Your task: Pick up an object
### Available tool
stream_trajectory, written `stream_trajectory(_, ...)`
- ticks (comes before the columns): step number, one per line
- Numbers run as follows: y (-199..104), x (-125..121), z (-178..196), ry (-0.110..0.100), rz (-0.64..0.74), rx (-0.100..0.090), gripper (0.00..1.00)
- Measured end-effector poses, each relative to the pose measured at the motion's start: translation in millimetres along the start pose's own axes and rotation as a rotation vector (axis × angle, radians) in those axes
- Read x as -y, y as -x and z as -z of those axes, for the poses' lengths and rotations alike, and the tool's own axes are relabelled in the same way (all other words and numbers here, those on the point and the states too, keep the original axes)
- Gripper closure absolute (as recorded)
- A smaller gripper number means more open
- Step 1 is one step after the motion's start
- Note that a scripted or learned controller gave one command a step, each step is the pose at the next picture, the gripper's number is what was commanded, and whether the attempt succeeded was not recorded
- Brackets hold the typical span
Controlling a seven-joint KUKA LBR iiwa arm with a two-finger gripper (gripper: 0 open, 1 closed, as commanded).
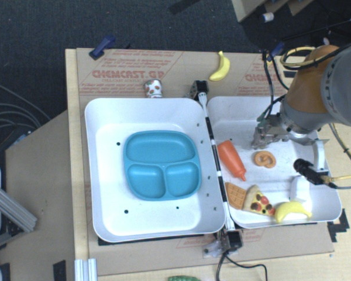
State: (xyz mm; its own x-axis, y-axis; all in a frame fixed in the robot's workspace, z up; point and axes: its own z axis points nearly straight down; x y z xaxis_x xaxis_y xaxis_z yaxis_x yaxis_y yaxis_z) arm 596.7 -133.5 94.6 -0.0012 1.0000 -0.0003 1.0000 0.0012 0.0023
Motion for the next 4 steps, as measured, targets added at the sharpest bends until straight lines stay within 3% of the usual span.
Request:
stream_trajectory(2, -1, -1, 20, 0.003, 0.001, 0.000, 1.00)
stream_trajectory(3, 12, -8, 154, 0.000, 0.000, 0.001, 1.00)
stream_trajectory(4, -19, -16, 164, 0.000, 0.001, 0.000, 1.00)
